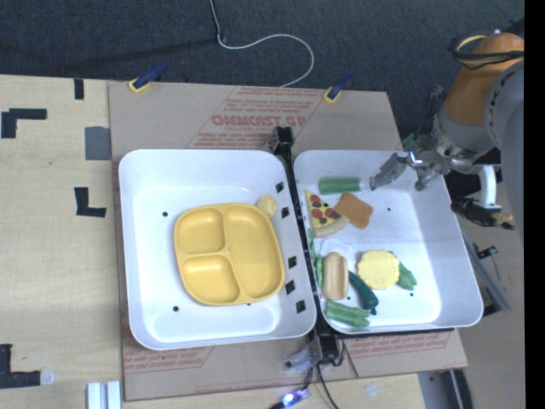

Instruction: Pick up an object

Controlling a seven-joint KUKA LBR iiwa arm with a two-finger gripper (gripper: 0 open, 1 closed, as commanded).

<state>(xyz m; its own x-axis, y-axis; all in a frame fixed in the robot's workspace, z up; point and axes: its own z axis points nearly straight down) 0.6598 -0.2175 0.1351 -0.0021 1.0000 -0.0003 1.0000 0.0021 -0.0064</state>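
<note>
Claw [398, 169] spread wide and holding nothing, hovering over the far end of the right bin [443, 254]. Nearest target, the green bean [339, 184], lies just left of it, untouched. Nothing picked yet; the whole grab remains.

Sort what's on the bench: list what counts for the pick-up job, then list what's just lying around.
For the job:
gripper, above the right bin's far edge
green stick, nearest it
brown piece
pizza slice
hot dog
yellow round piece
green pods

Lying about:
yellow divided plate in the left bin
white cable
cardboard sheet
</note>
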